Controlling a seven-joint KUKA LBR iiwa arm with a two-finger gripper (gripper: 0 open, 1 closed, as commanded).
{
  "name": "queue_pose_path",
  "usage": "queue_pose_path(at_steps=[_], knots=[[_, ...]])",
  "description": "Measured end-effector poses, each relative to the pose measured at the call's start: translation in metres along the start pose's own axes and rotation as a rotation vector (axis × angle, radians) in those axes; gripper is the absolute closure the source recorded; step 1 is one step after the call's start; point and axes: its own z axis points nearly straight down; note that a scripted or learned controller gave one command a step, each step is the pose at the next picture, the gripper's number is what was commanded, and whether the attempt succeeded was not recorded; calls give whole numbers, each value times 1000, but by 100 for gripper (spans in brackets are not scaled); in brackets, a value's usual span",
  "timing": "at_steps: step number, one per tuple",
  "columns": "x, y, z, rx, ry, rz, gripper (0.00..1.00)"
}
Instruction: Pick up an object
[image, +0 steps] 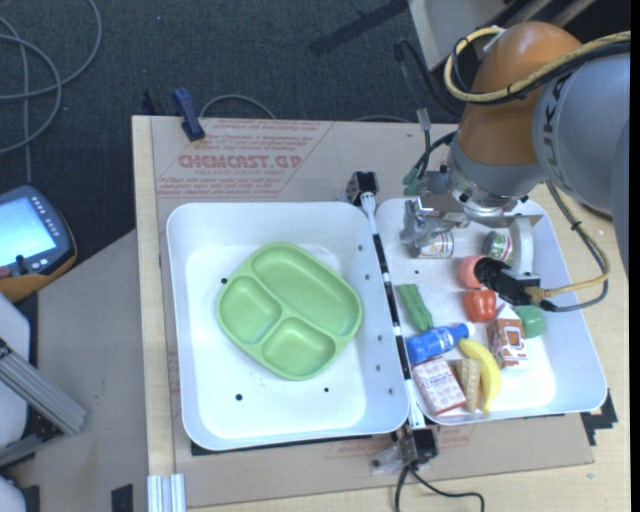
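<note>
The tool hangs low in the far corner of the crowded bin; I cannot tell its state. A small can lies under it, and neighbouring items could get nudged.

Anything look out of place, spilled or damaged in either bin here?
Nothing stands out. The green divided plate lies flat in the left bin; the banana, blue bottle and other items sit loosely jumbled in the right bin, unspilled.

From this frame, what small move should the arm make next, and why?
Probably lower a little: the end effector hangs over the right bin's far corner, just above a small can, with nothing visibly held. The other items lie nearer the camera.
</note>
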Motion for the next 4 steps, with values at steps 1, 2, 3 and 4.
queue_pose_path(at_steps=[1,2,3,4], knots=[[-3,0,2,2,-2,5,0],[-95,12,74,8,-4,13,0],[-162,-3,141,6,-4,11,0],[-116,33,138,-2,-3,0,0]])
